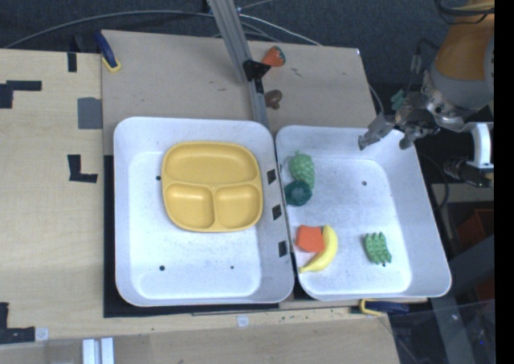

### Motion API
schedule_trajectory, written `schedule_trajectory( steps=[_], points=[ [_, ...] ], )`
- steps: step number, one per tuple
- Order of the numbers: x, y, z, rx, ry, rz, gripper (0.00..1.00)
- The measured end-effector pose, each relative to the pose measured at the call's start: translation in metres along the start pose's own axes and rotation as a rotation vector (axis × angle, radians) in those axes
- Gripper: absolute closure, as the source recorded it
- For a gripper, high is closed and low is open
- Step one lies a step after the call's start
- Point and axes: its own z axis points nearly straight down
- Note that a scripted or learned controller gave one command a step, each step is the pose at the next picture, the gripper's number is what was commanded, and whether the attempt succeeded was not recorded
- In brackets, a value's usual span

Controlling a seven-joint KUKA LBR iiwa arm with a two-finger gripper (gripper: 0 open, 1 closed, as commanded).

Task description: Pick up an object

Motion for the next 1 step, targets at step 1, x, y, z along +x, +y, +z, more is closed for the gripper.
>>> schedule_trajectory(
  steps=[1],
  points=[
    [0.0000, 0.0000, 0.0000, 0.000, 0.000, 0.000, 0.00]
  ],
)
